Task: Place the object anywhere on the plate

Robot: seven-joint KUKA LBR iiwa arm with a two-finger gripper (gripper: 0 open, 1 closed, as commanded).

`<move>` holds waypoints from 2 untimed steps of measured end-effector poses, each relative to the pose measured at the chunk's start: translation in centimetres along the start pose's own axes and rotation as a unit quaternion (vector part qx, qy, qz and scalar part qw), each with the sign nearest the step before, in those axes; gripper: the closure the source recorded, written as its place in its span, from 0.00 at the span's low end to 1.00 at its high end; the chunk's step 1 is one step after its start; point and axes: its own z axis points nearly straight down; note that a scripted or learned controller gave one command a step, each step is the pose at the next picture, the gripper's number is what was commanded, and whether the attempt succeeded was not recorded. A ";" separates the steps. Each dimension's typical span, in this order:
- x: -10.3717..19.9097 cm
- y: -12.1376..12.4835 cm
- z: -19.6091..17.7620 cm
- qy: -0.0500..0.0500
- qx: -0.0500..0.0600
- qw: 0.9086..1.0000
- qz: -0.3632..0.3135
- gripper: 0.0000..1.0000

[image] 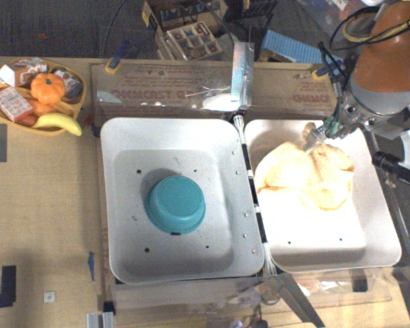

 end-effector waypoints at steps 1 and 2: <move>4.5 1.4 -0.9 0.001 0.000 0.980 -0.199 1.00; 8.4 2.8 -0.3 0.001 -0.001 0.922 -0.387 1.00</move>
